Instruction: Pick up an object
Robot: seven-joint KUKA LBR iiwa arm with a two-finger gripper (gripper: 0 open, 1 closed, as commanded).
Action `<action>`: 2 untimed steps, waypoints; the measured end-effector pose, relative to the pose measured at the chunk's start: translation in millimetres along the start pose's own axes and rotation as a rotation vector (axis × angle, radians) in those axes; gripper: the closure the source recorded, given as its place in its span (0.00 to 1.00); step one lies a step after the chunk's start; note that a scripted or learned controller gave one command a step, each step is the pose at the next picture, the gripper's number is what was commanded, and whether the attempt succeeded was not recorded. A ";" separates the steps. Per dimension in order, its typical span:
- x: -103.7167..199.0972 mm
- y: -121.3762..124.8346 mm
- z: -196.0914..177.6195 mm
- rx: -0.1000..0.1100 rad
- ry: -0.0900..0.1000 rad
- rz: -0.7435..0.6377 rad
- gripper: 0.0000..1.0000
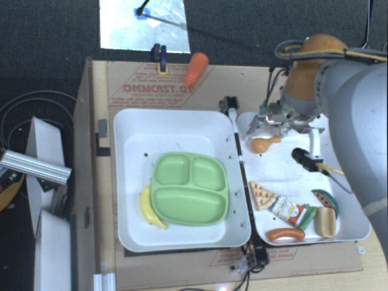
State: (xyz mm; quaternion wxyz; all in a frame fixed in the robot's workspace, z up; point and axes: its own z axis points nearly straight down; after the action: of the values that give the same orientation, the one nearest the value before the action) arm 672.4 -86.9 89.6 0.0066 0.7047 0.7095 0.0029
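Arm (pixel 339 102) reaches in from the right, wrist low over far end of the right shallow white plastic bin (pixel 364 226). Two-finger gripper (pixel 265 125) sits just above a tan, drumstick-shaped toy food piece (pixel 265 143), which lies on the bin floor near the far-left corner, close to the divider. Jaw state: cannot tell, tips are small and blurred against the white.

Step in hand, by my judgement: approach/descent onto the tan piece; no grasp evident, item looks to rest on the floor.

Other candidates in same bin, near end: orange-red sausage-shaped toy (pixel 285 234), triangular waffle-pattern slice (pixel 262 195), small printed packet (pixel 287 210).

Left bin (pixel 127 162) holds a green three-compartment plastic plate (pixel 190 188) w/ a yellow toy banana (pixel 149 207) touching its left rim.

Next move calls for: centring over the narrow neck of the tan piece, closing, straight lift. Risk: rounded body may roll or squirt out; bin wall close by.
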 end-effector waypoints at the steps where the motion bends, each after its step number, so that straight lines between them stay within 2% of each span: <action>1: -18.4 -103.8 4.5 0.021 0.007 0.010 0.00; 2: -17.0 -97.8 -6.8 0.011 0.005 0.004 1.00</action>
State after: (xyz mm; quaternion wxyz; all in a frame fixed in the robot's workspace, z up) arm 574.6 -104.5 95.2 0.0011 0.7062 0.7080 0.0010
